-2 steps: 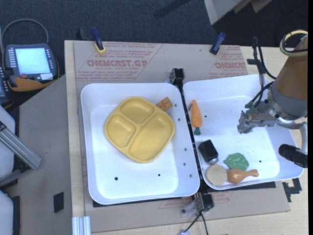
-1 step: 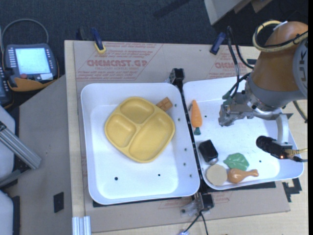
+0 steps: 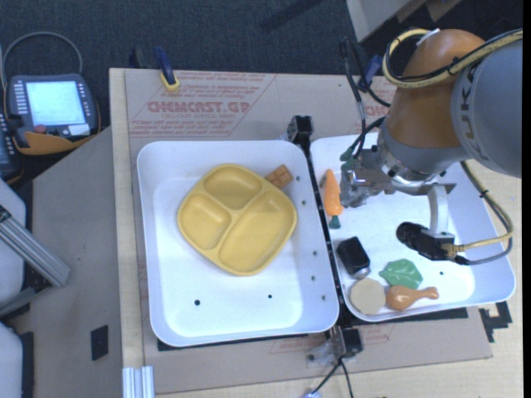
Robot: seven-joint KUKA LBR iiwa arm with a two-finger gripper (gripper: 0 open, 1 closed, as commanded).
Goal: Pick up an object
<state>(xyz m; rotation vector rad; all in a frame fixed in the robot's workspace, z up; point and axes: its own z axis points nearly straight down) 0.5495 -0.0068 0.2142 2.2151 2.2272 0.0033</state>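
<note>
My gripper (image 3: 355, 187) hangs low over the back left part of the right bin (image 3: 485, 259). Just to its left lies an orange carrot (image 3: 331, 192) with a green tip, along the bin's left wall. The carrot sits beside the gripper, and I cannot see whether they touch. Nearer the front are a black block (image 3: 353, 255), a green leafy piece (image 3: 401, 270), a beige round disc (image 3: 366, 295) and an orange drumstick (image 3: 410, 297).
The left bin (image 3: 166, 288) holds a yellow divided plate (image 3: 237, 219) with a small brown block (image 3: 280, 176) at its back right edge. A black divider (image 3: 319, 222) runs between the bins. The arm covers the right bin's back.
</note>
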